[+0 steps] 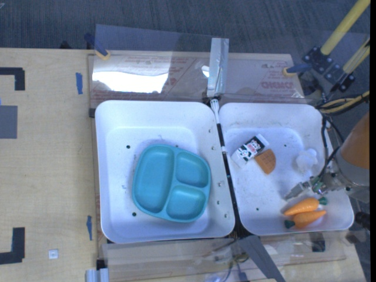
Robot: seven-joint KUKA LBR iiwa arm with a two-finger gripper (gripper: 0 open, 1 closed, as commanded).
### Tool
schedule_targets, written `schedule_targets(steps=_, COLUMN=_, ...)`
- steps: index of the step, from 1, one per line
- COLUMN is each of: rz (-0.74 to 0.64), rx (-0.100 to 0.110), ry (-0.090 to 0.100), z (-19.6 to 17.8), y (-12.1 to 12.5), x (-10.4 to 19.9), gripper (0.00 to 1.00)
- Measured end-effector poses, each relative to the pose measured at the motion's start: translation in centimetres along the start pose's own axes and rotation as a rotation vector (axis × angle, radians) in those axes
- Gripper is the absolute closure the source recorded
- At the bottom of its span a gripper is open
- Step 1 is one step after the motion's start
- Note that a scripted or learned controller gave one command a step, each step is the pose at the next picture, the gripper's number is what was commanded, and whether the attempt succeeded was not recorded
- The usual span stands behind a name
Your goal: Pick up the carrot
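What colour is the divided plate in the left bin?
Turquoise blue plate; the overhead camera view shows it best.

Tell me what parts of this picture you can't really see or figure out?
- Gripper: small and blurry in the camera view, so open or shut is unclear.
- Carrot: it looks like two orange pieces; whether one carrot or two, too blurry to say.
- Arm: cut off by the right edge.
- Pale lump in the right bin: white on white, unrecognizable.
- Small carton: print too tiny to read.
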State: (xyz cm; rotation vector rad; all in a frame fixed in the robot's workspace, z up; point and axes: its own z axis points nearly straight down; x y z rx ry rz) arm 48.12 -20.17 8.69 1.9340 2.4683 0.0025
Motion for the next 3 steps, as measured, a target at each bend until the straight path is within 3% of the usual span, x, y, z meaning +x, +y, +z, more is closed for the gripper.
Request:
schedule_targets(steps=1, rz=0.011, rx=0.001, ry=0.024, z=-0.1, y=0.1, x=-0.9, gripper=0.0)
schedule_targets(steps=3, rz=0.002, rx=0.0, ry=0.001, z=0.0, y=0.1, x=0.4, gripper=0.0)
